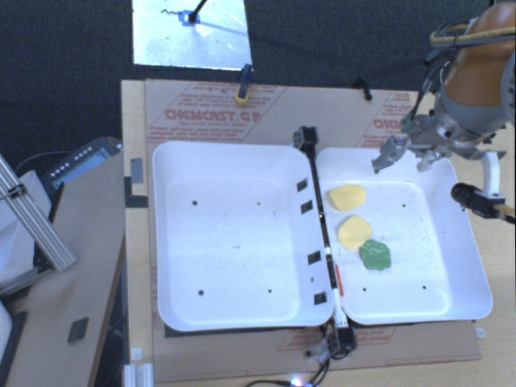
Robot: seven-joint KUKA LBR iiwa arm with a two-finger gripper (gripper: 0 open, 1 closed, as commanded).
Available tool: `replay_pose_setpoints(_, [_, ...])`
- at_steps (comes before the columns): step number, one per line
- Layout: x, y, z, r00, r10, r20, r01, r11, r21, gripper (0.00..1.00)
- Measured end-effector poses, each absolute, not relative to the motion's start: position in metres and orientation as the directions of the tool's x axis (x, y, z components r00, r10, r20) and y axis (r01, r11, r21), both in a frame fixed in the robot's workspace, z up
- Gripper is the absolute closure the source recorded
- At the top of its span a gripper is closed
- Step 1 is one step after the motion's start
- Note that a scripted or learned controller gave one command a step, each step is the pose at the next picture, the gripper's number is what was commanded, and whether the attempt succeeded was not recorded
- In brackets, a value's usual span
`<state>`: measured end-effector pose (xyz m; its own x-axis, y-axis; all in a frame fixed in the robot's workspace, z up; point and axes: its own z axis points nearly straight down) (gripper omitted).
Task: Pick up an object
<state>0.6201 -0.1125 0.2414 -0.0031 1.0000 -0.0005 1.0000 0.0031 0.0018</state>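
Observation:
Three small objects lie in the right bin near its left wall: a yellow piece at the top, a second yellow piece below it, and a green piece lowest. My gripper hangs above the bin's far edge, up and to the right of the top yellow piece. Its two grey fingers are spread apart with nothing between them. The arm's orange band shows at the upper right.
The left bin sits beside the right one, with a black clipped divider between them. A yellow-and-blue clamp stands at the board's far edge. A shiny metal plate lies behind the bench.

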Motion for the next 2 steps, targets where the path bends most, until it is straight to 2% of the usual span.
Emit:
replay_pose_setpoints(1, [0.563,-0.088,0.132,-0.002,1.0,0.004,1.0,0.002,-0.013,0.0])
replay_pose_setpoints(2, [0.575,-0.132,0.084,0.002,1.0,0.001,1.0,-0.002,0.003,0.0])
